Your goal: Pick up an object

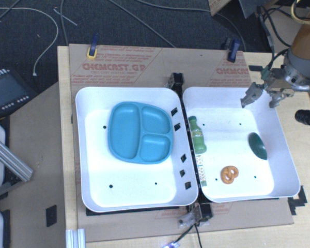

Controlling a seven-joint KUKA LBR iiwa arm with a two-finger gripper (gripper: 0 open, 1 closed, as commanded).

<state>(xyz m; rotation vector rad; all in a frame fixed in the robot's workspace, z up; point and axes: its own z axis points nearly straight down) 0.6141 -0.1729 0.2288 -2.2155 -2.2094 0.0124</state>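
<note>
My gripper (262, 98) hangs over the far right edge of the right bin (225, 103), open, with nothing between its fingers (249, 97). Below it in that bin lie a dark green oval object (257, 144) near the right wall, a small brown pretzel (229, 174) toward the front, and a green bottle (198, 135) along the left wall. The nearest of them, the green oval, sits well below the fingertips and apart from them.
The left bin (93, 138) holds a blue divided plate (140, 132). Black clips run along the divider between the bins. Blue clamps (93, 47) hold the cardboard bench top at the back. Cables lie on the floor beyond.
</note>
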